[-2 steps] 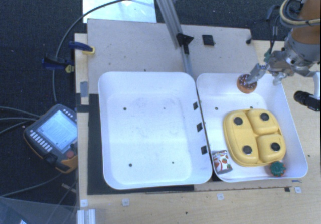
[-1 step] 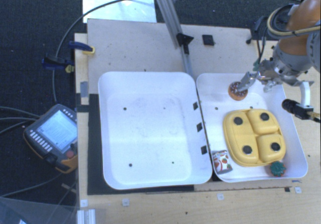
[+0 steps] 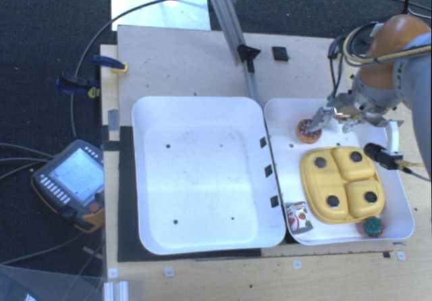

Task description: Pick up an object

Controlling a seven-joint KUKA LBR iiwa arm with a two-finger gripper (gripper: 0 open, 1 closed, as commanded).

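In the right bin [image 3: 403, 206] a small round brown-and-orange object [image 3: 309, 133] lies near the far left corner. A large yellow four-lobed piece [image 3: 343, 183] with dark dots fills the bin's middle. A small printed packet [image 3: 298, 217] leans at the near left wall, and a small green object [image 3: 373, 227] sits at the near right. My gripper [image 3: 320, 118] reaches in from the right, its tip just above and to the right of the round object, close to it or touching it. Nothing is seen lifted.
The left bin [image 3: 145, 178] stands beside the right one, with black clips [image 3: 268, 170] along the shared wall. A metal pole [image 3: 226, 13] slants over the bench's far side. A teach pendant [image 3: 71, 181] lies off the bench at left.
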